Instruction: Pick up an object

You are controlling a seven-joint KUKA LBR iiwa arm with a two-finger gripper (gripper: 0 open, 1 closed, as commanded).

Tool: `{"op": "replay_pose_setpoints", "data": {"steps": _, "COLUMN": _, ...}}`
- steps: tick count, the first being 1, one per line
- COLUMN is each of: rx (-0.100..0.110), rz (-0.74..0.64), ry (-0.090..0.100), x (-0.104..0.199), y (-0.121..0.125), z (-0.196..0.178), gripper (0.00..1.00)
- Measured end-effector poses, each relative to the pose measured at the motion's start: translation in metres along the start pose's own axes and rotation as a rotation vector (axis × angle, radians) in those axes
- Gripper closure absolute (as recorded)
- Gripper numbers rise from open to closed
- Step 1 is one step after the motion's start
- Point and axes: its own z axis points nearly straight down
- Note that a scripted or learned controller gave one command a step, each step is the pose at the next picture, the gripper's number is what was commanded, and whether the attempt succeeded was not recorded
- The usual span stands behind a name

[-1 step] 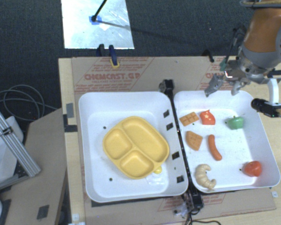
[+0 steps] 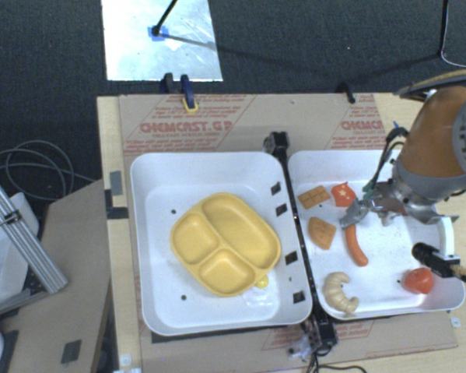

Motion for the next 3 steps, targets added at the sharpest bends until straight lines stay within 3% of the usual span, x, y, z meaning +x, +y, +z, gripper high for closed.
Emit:
{"op": "replay_pose_setpoints", "data": {"steps": 1, "rx": -0.01, "rz": -0.003, "ry": -0.001, "x": -0.003, "y": -0.034, "z": 0.053, "gripper": 0.0}}
{"op": "replay_pose_setpoints", "data": {"steps": 2, "rx": -0.017, "rz": -0.005, "ry": -0.003, "x": -0.003, "y": -0.03, "z": 0.039, "gripper": 1.0}}
{"op": "replay_pose_setpoints", "data": {"steps": 3, "rx": -0.023, "rz": -0.014, "ry": -0.002, "x": 0.065, "y": -0.009, "z": -0.056, "gripper": 1.0}}
